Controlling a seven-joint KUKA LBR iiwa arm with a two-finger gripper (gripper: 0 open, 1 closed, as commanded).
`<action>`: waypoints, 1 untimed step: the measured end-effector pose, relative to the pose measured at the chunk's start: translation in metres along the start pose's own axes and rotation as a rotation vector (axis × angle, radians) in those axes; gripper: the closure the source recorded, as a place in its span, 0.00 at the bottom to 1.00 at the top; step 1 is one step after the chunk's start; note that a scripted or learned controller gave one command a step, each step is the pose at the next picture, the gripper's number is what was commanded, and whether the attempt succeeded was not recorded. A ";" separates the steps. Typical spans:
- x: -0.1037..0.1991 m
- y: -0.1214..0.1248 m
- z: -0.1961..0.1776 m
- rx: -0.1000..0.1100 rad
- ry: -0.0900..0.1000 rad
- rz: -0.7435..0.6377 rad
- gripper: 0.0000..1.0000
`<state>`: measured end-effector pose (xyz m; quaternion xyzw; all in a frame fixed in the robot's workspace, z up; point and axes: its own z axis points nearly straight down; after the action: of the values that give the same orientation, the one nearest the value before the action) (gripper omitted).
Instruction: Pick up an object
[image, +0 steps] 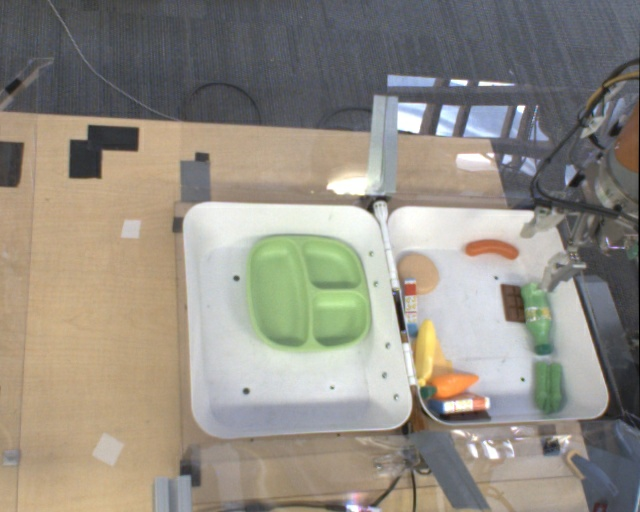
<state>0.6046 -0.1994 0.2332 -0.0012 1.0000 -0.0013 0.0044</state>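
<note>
The right bin (470, 330) holds several small items: a red sausage (491, 249), a tan round cookie (419, 272), a brown chocolate bar (512, 302), a green bottle (538, 318), a green pickle (548, 386), a yellow banana (427, 350) and an orange carrot (455, 382). My gripper (548, 247) hangs over the bin's far right part, just above the green bottle and right of the sausage. Its two grey fingers (558, 272) stand apart, open, with nothing between them.
In the left bin (215, 390) lies a green divided plate (308, 292). A red-and-white marker (408, 300) lies along the divider between the bins, and a second small tube (465, 405) sits at the right bin's near edge. Cables and arm parts crowd the right side.
</note>
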 end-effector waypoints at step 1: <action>0.044 -0.005 0.111 -0.005 0.009 -0.107 0.00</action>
<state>0.5617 -0.2050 0.1215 -0.0548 0.9985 0.0008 -0.0001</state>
